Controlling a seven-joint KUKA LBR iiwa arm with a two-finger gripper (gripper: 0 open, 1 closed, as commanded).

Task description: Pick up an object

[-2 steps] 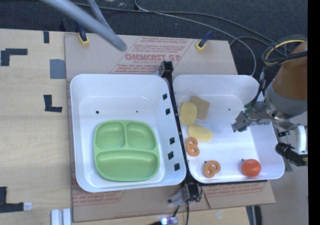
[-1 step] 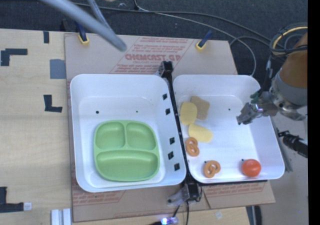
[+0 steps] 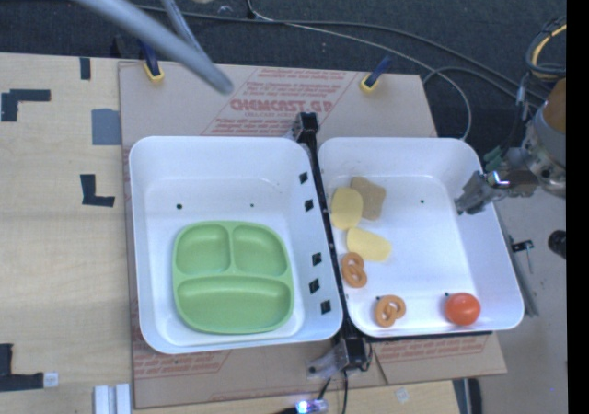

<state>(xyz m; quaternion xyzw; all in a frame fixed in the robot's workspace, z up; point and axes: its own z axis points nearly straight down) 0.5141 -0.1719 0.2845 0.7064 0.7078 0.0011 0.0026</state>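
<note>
Two white bins side by side on worktop [image 3: 55, 219]. Left bin [image 3: 147, 164] holds green divided plate [image 3: 233, 277]. Right bin [image 3: 433, 159] holds six items: brown biscuit [image 3: 370, 196] overlapping yellow chip [image 3: 346, 208] at 10 o'clock, second yellow chip [image 3: 369, 244] just below, pretzel [image 3: 353, 269] at 8 o'clock, second pretzel [image 3: 389, 310] at 6 o'clock, red tomato [image 3: 462, 308] at 5 o'clock. Gripper [image 3: 471, 201] over right bin's rim at 3 o'clock, well apart from all items; fingers' state: cannot tell.
</note>
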